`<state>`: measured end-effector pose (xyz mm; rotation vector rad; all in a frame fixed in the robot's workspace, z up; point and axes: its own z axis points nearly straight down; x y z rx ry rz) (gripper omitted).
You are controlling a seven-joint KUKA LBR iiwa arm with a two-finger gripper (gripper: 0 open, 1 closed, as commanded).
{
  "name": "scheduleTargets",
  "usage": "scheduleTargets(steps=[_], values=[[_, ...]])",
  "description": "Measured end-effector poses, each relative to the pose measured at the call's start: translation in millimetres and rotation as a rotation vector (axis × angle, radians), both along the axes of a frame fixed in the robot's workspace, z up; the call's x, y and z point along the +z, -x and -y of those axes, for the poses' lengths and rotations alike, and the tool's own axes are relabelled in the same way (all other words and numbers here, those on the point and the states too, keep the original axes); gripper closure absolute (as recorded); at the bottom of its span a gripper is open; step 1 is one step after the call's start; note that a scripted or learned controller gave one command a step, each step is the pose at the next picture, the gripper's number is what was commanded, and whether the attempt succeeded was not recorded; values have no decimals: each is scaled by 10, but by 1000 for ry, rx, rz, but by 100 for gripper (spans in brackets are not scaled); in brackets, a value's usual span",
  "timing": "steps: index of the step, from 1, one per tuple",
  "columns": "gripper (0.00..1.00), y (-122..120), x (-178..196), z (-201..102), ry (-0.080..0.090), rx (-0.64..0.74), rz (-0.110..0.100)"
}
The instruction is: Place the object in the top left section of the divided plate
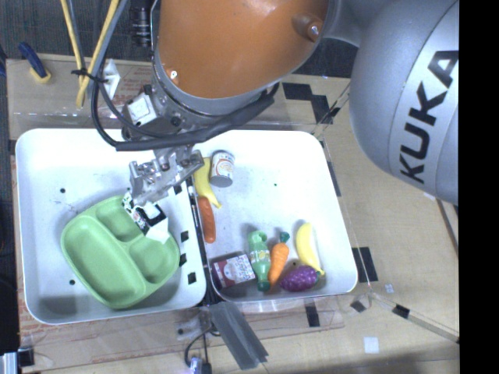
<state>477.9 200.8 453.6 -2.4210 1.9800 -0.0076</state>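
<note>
The green divided plate (109, 265) lies in the left bin (47, 170), toward its front right. My gripper (148, 202) hangs over the plate's far rim, below the grey wrist and orange band. A small black-and-white object (153, 218) sits right beneath it, at the ridge between the plate's far section and its right section. Whether it is held or resting on the plate is unclear, since the wrist hides the contact.
The right bin (312, 178) holds a small can (222, 168), a banana (203, 184) and a sausage (208, 219) near the divider. At its front lie a red packet (233, 271), green bottle (259, 257), carrot (277, 262), second banana (309, 248) and purple grapes (299, 278).
</note>
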Motion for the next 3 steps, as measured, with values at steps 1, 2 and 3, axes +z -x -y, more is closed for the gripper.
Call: scheduleTargets(steps=[1,2,3], values=[[100,-348,-690,8,9,153,-13],[100,-609,-813,-34,7,351,-8],[100,-750,-1070,-125,9,437,-13]])
